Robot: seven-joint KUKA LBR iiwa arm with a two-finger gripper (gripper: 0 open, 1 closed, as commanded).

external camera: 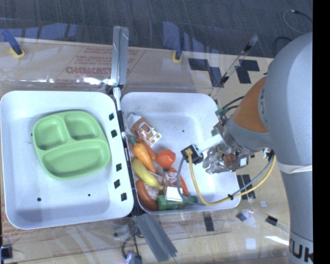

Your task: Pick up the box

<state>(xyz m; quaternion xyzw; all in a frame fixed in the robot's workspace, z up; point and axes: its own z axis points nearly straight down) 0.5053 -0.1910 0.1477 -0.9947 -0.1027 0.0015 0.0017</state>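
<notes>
The box [144, 131], small, orange and brown with white patches, lies tilted in the right bin [170, 106] near its left wall, at the top of a pile of toy food. My gripper [219, 161] hangs low over the right side of that bin, well to the right of the box and apart from it. The grey wrist with its orange band [253, 111] covers much of the gripper. A yellow cable [209, 199] loops beneath it across the bin floor.
Below the box lie a carrot [144, 155], a red tomato [165, 158], a banana [146, 175], a sausage [145, 196] and a green item [173, 202]. The left bin [22, 202] holds a green divided plate [71, 143].
</notes>
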